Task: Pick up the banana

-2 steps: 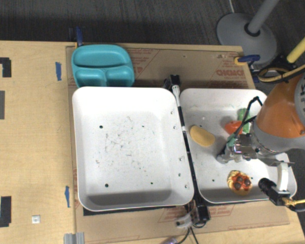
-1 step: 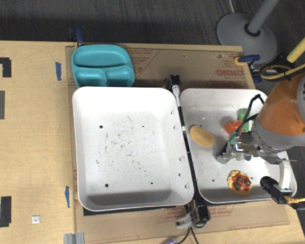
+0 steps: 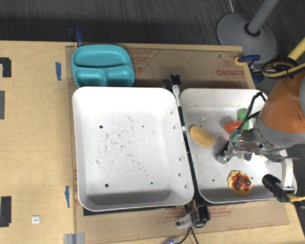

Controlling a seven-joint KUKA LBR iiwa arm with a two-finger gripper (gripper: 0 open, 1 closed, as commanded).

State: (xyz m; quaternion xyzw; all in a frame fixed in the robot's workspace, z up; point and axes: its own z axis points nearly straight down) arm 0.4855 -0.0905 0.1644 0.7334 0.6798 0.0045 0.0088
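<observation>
Your arm is in over the right bin (image 3: 208,99), gripper (image 3: 229,154) low near the bin floor, roughly mid-bin. Can't tell from this angle how the gripper is set, so don't count on it. Nothing visibly held. The banana (image 3: 202,136) looks to be the pale yellow piece lying flat on the bin floor, near the bin's left wall, left and slightly up-frame of the gripper, apart from it. I'd call this the approach step: not yet on the target. Next move calls for a shift left toward the banana, centring over it before descending; it sits close to the divider between bins, so watch clearance there. Other clutter in the same bin: a red-and-dark round item (image 3: 239,181) near the front edge, an orange piece (image 3: 232,126) and a green piece (image 3: 242,114) beside the wrist. Left bin (image 3: 127,146) is scuffed white. Behind it, a teal tray (image 3: 102,65) on the cardboard-covered bench (image 3: 30,136). Beyond, dark carpet and a grey stand base (image 3: 241,29).
</observation>
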